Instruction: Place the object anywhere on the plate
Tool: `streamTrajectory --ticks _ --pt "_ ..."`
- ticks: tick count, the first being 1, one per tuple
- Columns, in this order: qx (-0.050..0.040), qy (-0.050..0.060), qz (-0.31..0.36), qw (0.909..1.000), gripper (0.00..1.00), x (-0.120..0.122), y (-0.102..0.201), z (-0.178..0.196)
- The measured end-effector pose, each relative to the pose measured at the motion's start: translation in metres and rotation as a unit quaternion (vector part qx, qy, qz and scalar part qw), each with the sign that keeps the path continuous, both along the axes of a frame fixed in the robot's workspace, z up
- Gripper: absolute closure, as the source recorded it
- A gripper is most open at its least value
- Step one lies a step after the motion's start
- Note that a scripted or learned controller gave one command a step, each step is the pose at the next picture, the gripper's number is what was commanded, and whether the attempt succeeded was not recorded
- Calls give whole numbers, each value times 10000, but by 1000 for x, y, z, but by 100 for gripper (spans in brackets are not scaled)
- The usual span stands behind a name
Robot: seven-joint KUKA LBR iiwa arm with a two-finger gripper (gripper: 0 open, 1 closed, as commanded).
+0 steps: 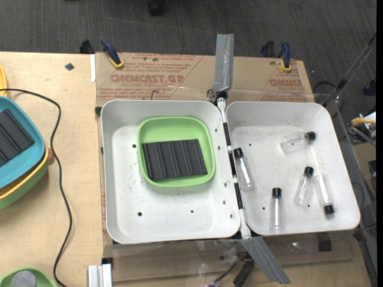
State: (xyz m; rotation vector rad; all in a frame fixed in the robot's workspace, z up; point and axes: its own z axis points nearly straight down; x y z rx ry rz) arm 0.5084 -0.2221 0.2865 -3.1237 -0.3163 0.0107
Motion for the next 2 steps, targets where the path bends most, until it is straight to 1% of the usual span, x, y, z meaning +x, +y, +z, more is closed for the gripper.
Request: streamTrajectory --ticks 1,2 --pt "-8 -9 22 10000 0 38 0 154" --pt "-2 3 25 10000 0 82 0 101"
